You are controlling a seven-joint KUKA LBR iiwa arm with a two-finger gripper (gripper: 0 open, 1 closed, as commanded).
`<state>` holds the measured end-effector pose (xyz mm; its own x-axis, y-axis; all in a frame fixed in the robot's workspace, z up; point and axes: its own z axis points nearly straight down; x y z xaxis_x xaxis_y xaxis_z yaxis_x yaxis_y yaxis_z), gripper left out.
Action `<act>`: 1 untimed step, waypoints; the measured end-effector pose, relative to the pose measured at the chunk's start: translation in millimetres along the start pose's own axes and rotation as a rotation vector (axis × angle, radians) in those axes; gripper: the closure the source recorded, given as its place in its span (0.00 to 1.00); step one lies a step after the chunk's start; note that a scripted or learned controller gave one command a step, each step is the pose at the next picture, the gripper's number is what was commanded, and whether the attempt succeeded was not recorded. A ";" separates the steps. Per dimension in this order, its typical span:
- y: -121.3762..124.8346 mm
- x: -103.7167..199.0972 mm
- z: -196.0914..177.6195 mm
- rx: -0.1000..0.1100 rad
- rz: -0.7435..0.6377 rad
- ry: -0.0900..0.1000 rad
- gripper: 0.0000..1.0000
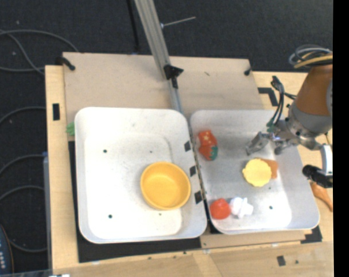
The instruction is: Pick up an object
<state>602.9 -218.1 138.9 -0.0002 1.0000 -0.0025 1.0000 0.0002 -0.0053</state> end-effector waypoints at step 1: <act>-0.8 -2.0 40.1 -0.002 0.002 -0.001 0.00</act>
<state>601.9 -220.2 98.8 0.0018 1.0000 -0.0038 1.0000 -0.0018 -0.0031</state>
